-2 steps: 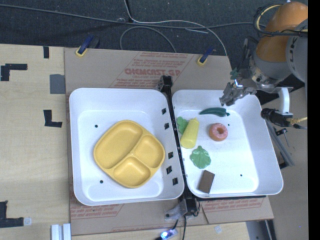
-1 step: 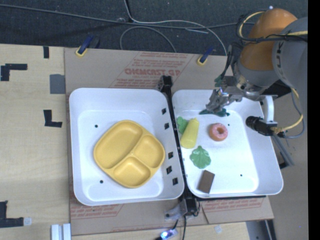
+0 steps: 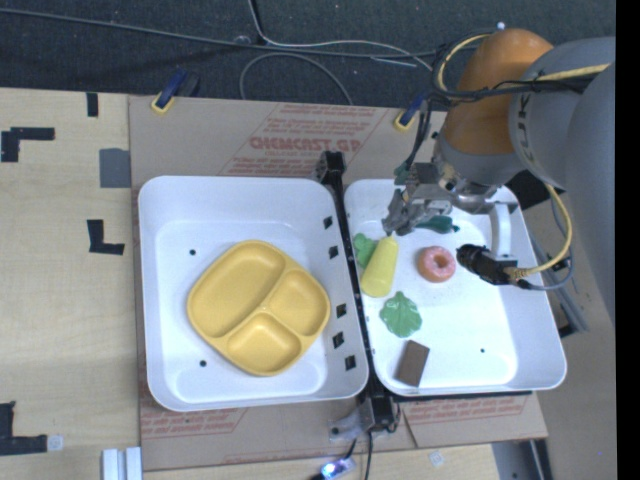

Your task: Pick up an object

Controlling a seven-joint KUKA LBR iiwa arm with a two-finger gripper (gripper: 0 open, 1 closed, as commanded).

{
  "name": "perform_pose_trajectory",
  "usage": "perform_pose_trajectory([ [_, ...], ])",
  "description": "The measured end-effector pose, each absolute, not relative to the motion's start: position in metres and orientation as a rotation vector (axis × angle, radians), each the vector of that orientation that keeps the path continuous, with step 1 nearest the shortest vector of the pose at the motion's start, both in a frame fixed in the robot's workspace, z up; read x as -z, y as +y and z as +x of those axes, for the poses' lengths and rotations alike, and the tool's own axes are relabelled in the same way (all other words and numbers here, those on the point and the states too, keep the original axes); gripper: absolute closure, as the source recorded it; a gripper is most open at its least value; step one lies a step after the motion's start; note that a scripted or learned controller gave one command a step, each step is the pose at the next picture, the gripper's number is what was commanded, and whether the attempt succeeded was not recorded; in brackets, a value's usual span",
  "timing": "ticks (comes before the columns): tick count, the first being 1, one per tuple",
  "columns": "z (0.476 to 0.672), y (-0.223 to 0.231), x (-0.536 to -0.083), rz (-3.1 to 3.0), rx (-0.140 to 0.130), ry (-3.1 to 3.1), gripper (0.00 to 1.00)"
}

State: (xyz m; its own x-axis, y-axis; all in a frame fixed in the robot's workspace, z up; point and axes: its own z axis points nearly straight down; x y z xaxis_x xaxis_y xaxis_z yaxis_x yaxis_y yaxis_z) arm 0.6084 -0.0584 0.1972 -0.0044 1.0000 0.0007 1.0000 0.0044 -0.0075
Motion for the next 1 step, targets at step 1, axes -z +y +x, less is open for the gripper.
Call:
perform_pose_trajectory([
  [1, 0.5988, -0.0038, -0.2094, -2.211, -0.006, -2.224, 1.00],
])
